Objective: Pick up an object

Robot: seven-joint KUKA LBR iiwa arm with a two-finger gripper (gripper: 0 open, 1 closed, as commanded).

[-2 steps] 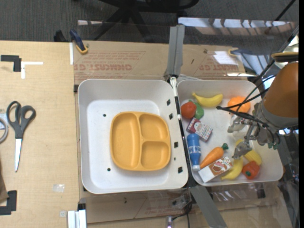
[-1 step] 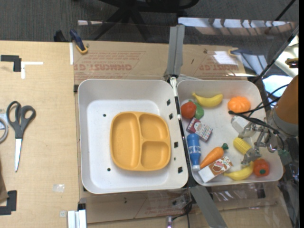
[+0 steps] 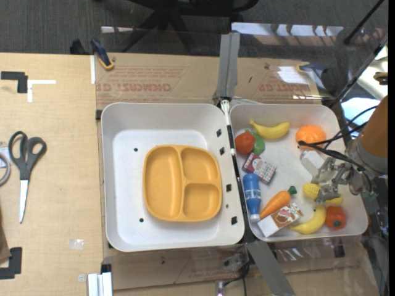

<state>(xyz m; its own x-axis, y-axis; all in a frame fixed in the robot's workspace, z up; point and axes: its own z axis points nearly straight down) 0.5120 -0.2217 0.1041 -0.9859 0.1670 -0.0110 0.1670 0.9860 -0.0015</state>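
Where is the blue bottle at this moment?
The blue bottle lies in the right bin, near its left wall, just below the small red-and-white box and left of the carrot.

Two shallow white bins sit side by side: a left bin (image 3: 117, 184) and a right bin (image 3: 281, 111). The left holds one yellow divided tray (image 3: 182, 183) with three compartments. The right holds two bananas (one at the far side (image 3: 270, 129), one at the near side (image 3: 310, 222)), one orange (image 3: 310, 134), one carrot (image 3: 274, 204), one blue bottle (image 3: 251, 195), one corn cob (image 3: 311, 190), two small printed cartons (image 3: 260, 168) (image 3: 279, 218), and two red round fruits or vegetables (image 3: 245, 142) (image 3: 336, 216). One pair of scissors (image 3: 24, 165) lies on the bench.
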